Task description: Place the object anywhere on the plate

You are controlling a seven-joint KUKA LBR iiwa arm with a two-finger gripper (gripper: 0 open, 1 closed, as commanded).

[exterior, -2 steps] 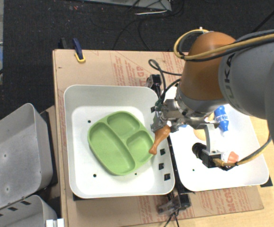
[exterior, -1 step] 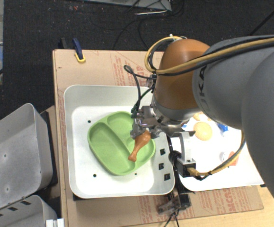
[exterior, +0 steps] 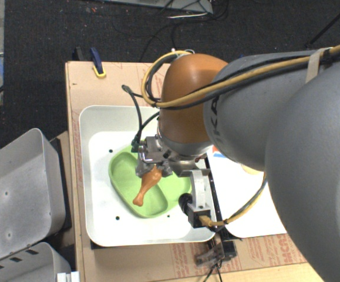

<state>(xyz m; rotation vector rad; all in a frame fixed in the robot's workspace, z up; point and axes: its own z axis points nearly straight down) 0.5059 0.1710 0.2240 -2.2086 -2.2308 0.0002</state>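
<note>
A light green plate (exterior: pixel 124 172) lies in the left white bin (exterior: pixel 96 157). Over it hangs an orange-brown toy drumstick (exterior: pixel 146 188), tilted, with its thin end pointing down-left toward the plate's middle. My gripper (exterior: pixel 152 169) sits under the orange wrist band (exterior: pixel 187 101), and its fingers are shut on the thick upper end of the drumstick. I cannot tell whether the drumstick's lower tip touches the plate. The arm hides the plate's right part.
The arm covers most of the right bin (exterior: pixel 246 210), where small coloured bits (exterior: pixel 216 152) peek out at its edge. A grey tub (exterior: pixel 17 187) stands off the bench at the left. A blue and yellow clamp (exterior: pixel 98 63) sits on the bench's far edge.
</note>
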